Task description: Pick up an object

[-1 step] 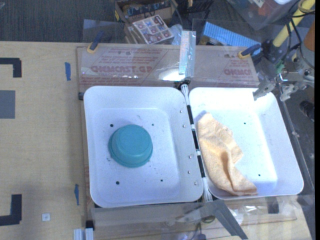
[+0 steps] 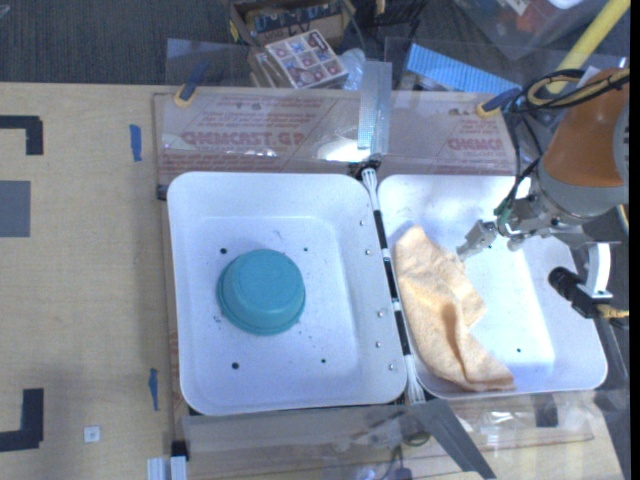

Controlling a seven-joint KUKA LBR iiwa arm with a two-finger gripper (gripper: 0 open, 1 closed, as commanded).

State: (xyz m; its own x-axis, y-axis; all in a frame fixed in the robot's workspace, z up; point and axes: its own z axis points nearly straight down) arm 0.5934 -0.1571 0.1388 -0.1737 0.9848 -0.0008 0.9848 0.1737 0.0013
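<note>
A teal bowl (image 2: 262,290) rests upside down in the middle of the left bin (image 2: 200,208). A crumpled pale-orange cloth (image 2: 445,308) lies along the left side of the right bin (image 2: 540,298), reaching from its middle down to the near wall. My gripper (image 2: 477,239) hangs over the right bin, just right of the cloth's upper end and a little above the floor. It looks apart from the cloth, and I see nothing held in it. The arm's orange band (image 2: 588,150) is above and to the right.
A raised divider (image 2: 385,268) separates the two bins. Clear plastic sheets (image 2: 260,133) stand behind both bins, with boxes and clutter (image 2: 300,48) beyond. The wooden bench (image 2: 70,268) stretches to the left. White floor shows right of the cloth.
</note>
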